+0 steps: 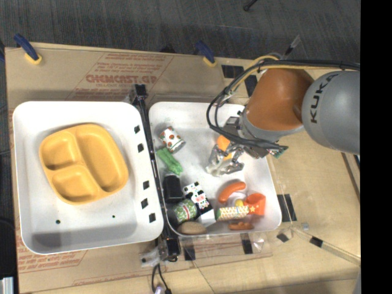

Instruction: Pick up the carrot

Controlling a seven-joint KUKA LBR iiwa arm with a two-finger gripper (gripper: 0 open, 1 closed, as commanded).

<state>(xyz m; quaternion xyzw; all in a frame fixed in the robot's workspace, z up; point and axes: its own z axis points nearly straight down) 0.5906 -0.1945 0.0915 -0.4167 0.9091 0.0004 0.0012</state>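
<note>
Pincer: the pincer (224,160) reaches low into the right bin (264,164); open or clamped, cannot tell.
Carrot: something orange (223,143) peeks beside it, possibly the carrot.
Progress: lift not yet evident.

Two white bins (37,182), one yellow tray (82,162)

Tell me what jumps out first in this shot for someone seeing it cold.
The grey arm with its orange band reaches in from the right, its end effector low over the right bin. The yellow divided tray dominates the left bin. A cluster of small toy foods crowds the right bin's near edge.
</note>
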